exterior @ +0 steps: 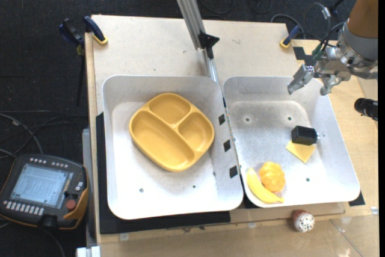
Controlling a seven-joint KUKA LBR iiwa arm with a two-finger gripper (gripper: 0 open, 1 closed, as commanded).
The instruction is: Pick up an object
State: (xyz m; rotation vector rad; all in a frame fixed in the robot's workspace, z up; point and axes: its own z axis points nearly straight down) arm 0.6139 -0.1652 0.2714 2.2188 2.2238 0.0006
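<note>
In the camera view, your gripper point(313, 82) hangs with its fingers spread and nothing between them, over the far right corner of the right bin point(264, 114). The black block point(304, 135) lies on a yellow sponge point(301, 151), nearer to the camera and almost directly below the gripper in this view. I judge it the closest object; the banana point(260, 189) is further toward the front rim.

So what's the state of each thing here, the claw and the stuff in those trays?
Grey two-finger claw: open, hovering above the right bin's far edge, holding nothing.
Yellow three-compartment plastic plate: right side up in the left bin, nothing in it.
Small black block: resting on a yellow flat square.
Yellow banana: lying flat beside an orange-yellow lumpy toy.
</note>
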